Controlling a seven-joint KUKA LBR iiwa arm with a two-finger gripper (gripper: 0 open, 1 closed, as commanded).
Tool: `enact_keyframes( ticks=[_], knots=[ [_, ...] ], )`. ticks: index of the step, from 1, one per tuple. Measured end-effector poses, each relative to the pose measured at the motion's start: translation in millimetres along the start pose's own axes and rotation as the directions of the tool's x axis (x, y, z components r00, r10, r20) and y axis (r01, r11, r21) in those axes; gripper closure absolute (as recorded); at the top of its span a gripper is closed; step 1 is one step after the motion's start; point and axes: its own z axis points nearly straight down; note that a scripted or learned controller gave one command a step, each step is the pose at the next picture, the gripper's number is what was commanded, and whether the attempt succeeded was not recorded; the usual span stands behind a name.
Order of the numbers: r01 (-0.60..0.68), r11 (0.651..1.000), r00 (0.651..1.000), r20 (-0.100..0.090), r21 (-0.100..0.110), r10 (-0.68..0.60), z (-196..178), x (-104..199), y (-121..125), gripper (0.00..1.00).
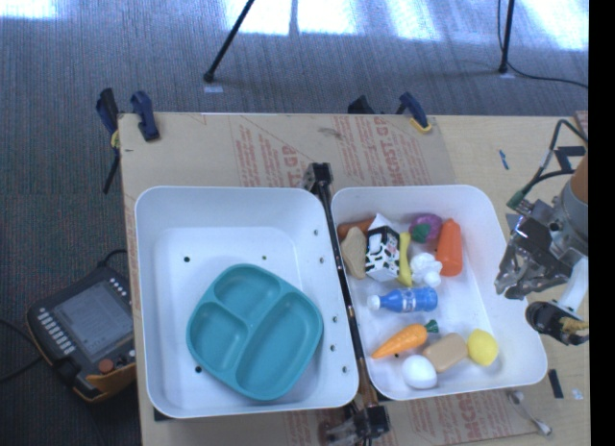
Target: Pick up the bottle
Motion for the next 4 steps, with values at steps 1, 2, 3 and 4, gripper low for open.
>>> enact_keyframes(
  ticks=[1,2,3,4],
  knots=[
    [0.007,1.0,1.0,0.003,0.005,-0.007,-7.9,1.0,-0.1,1.0],
    [0.015,1.0,1.0,0.006,0.009,-0.015,-15.9,1.8,-0.2,1.0],
    [0.026,1.0,1.0,0.009,0.014,-0.026,-23.7,3.0,-0.4,1.0],
    [0.038,0.999,0.999,0.012,0.018,-0.038,-31.6,3.5,-0.4,1.0]
  ],
)
